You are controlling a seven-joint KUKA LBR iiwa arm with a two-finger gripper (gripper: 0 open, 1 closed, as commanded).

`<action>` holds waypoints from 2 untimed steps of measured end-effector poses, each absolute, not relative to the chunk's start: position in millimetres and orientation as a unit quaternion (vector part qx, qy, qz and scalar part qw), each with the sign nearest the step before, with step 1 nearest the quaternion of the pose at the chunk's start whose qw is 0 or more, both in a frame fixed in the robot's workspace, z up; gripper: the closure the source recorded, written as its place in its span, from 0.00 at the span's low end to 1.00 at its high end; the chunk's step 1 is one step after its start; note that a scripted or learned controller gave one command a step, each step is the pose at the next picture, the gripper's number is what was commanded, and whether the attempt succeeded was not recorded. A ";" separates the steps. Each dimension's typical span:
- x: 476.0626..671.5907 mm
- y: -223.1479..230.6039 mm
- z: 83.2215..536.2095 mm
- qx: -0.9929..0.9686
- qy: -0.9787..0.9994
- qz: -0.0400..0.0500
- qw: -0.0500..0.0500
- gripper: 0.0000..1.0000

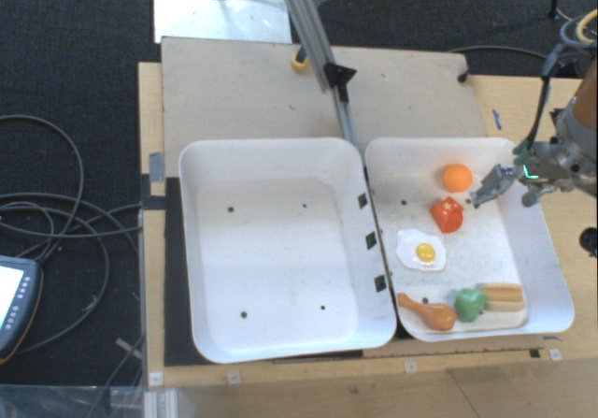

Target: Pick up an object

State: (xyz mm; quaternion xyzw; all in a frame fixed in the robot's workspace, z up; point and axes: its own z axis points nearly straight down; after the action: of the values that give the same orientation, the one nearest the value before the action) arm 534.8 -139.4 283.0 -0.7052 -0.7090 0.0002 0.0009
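In the camera view, you are looking at the gripper (pixel 492 184) hanging over the right bin (pixel 542 257), near its upper right part. Its dark fingers are pointing left and slightly down toward the toys, but they are blurring together here, so you cannot tell how they are set. Nothing is sitting between them. The tip is hovering just right of the orange ball (pixel 457 177) and the red strawberry-like piece (pixel 448 215), and probably touching neither. The fried egg (pixel 420 252) is lying flat below those. Along the bin's near edge, the drumstick (pixel 429 310) is lying with its long axis running left to right, thick end rightward, beside the green piece (pixel 470 303) and the hot dog (pixel 503 295), which is also lying crosswise. The arm (pixel 570 159) is reaching in from the right, wrist held low and nearly level.
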 end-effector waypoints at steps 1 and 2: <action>535.3 -139.6 284.5 -0.706 -0.708 -0.001 -0.001 0.00; 537.8 -148.3 227.8 -0.707 -0.707 0.001 0.002 0.00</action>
State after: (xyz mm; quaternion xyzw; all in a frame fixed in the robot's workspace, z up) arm 537.8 -148.3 227.8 -0.7071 -0.7071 0.0011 0.0018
